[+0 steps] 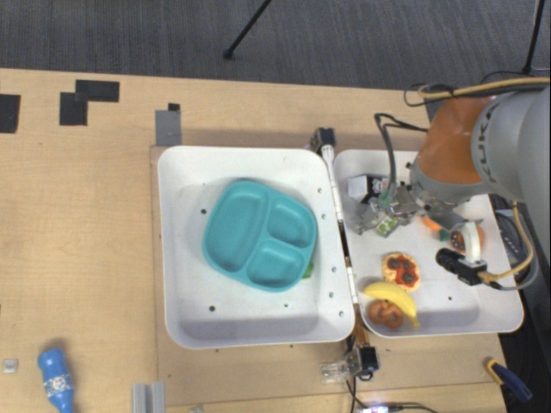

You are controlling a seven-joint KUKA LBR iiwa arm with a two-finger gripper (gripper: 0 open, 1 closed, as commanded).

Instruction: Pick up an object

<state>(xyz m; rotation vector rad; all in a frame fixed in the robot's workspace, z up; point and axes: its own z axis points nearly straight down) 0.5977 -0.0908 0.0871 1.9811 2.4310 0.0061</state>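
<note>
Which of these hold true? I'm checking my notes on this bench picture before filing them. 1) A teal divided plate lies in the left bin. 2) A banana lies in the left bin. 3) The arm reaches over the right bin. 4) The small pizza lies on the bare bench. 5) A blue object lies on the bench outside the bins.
1) True: the teal divided plate lies in the left bin.
2) False: the banana lies in the right bin, near its front edge.
3) True: the arm reaches over the right bin.
4) False: the small pizza lies in the right bin, just behind the banana.
5) True: the blue object lies on the bench, at its front left.
</note>
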